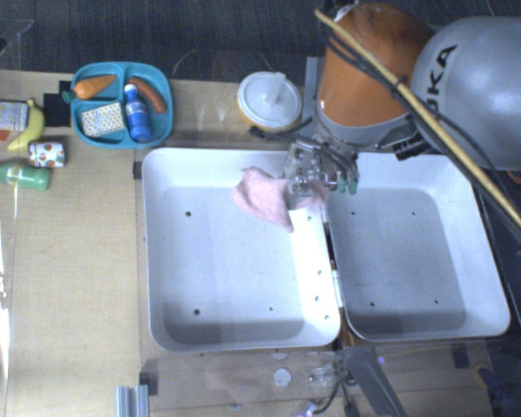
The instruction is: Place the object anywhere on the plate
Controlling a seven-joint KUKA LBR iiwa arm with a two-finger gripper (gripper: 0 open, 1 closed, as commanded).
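A pink cloth (262, 195) is seen in the left bin (182, 320), touching the end effector's (317, 181) left side. Whether the end effector is clamped on it cannot be told.

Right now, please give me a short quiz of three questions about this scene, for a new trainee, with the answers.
1. True or false: the pink cloth lies in the right bin.
2. Where does the gripper stand? A) above the divided blue tray B) at the top of the wall between the two bins, beside the cloth C) over the lower edge of the left bin
3. Fill in: the round white lid sits on the bench behind the ____ bin.

Key: 1 false; 2 B; 3 left.
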